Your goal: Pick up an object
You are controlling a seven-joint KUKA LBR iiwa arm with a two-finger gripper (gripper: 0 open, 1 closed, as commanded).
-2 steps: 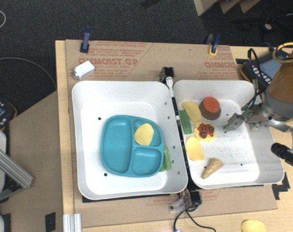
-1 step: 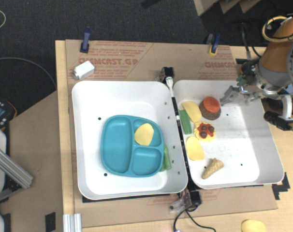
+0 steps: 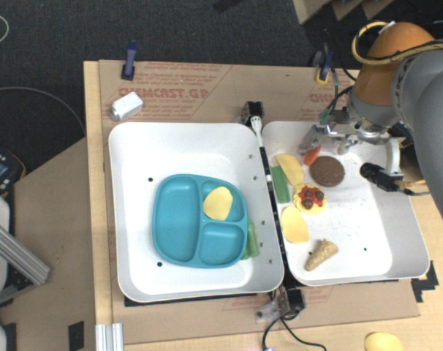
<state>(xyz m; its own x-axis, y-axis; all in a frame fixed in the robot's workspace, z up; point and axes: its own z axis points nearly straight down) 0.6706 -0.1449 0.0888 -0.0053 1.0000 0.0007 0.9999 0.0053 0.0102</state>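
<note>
Camera view is showing the hand hovering just above the brown patty in the right bin; its grip state I cannot tell. It should be descending straight, centred on the patty, avoiding the yellow slice.

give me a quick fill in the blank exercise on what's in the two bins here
1. The teal divided tray sits in the ____ bin.
2. A yellow piece lies in one of the tray's ____.
3. The brown round disc lies in the ____ bin.
4. The cone-shaped piece in the right bin is ____ in colour.

Missing words: left; compartments; right; tan
</note>
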